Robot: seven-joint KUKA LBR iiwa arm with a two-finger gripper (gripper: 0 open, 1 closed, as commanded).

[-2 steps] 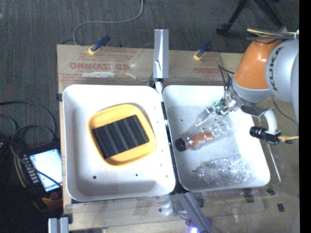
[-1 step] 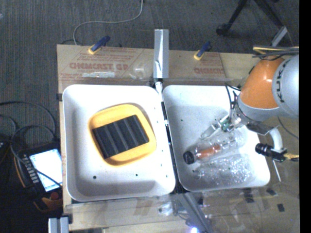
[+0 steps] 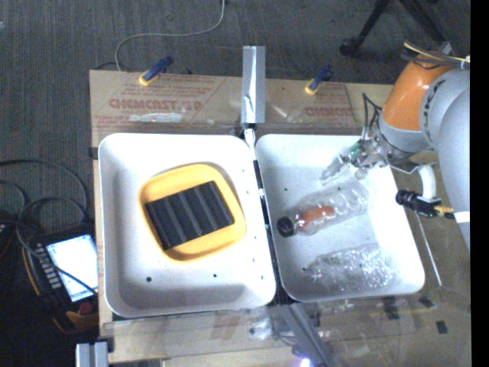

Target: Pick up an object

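Observation:
In the right bin, a clear plastic bottle with a black cap and an orange patch inside lies on its side, cap toward the left. Below it lies a crinkled clear plastic piece. A small clear plastic object sits near the bin's upper right. My gripper hovers right beside that small object, at the bin's far right corner, under the arm's orange band. Glare and the clear plastic hide the contact between them.
The left bin holds a yellow tray with a black ridged insert. A metal divider post stands between the bins at the back. Cardboard backing with two blue clamps lies behind. A black cable fitting sticks out on the right.

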